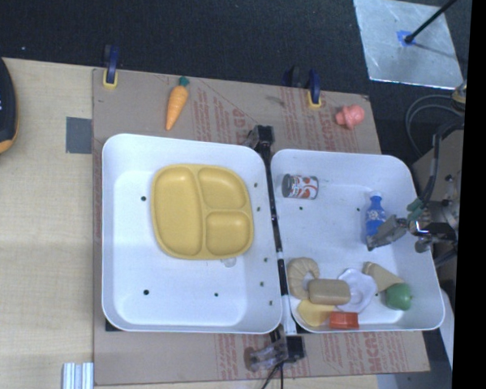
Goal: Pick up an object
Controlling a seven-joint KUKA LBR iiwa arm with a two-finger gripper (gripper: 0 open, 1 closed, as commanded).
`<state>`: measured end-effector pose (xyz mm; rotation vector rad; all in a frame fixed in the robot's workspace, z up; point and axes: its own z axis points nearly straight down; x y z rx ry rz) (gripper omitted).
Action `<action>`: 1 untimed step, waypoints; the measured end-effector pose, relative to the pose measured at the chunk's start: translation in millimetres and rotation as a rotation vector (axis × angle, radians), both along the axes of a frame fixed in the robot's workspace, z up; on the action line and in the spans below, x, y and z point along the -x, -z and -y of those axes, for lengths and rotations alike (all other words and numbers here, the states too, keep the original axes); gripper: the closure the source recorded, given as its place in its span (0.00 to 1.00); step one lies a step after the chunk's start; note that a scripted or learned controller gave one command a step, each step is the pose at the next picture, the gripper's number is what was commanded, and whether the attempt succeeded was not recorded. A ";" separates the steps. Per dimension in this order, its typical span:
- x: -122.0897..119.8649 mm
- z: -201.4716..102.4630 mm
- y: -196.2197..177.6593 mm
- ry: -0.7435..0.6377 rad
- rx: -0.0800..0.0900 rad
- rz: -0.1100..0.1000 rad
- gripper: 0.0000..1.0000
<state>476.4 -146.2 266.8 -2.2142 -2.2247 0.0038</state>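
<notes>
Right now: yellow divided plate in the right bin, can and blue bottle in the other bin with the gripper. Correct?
Not quite. The camera view shows the yellow divided plate in the left bin, not the right. The can and blue bottle lie in the right bin, where the gripper is.

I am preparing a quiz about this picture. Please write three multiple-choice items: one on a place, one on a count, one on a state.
1. Where does the toy carrot lie?
A. in the right bin
B. on the brown board behind the left bin
C. on the yellow tray

2. How many compartments has the yellow divided tray?
A. two
B. three
C. five

3. How does the small can rest?
A. on its side
B. upright
C. upside down on the tray

Answers: 1 B, it lies outside both bins; 2 B, ridges mark three sections; 3 A, its round end faces sideways.
</notes>
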 end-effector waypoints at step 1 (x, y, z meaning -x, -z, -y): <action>1.0 -26.5 181.7 -0.003 -0.002 -0.004 0.00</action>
